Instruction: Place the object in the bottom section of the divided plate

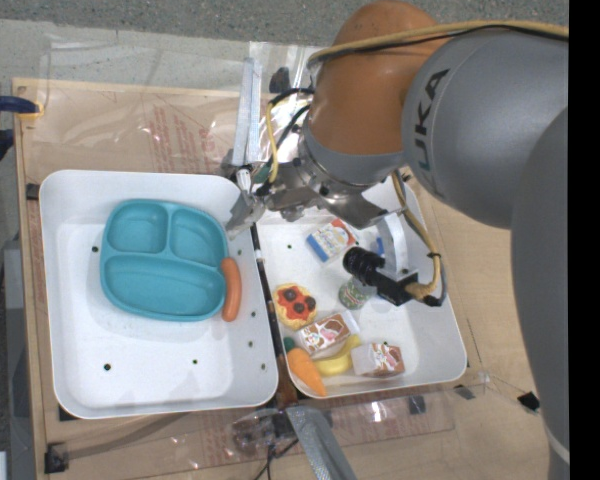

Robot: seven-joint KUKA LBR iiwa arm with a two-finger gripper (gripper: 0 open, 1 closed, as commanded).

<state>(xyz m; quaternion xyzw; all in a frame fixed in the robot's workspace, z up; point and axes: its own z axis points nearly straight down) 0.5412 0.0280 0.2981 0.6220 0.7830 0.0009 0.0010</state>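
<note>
The grey arm with its orange band fills the upper right, reaching over the two white bins on the worktop. The left bin carries a teal divided plate, its large bottom section bare. A toy hot dog lies in the left bin, touching the plate's right rim, outside every section. The right bin holds a toy pizza slice, a carrot, a banana and small packets. The claw hangs above the divider between the bins, near the plate's upper right corner; whether it is wide or narrow cannot be told.
</note>
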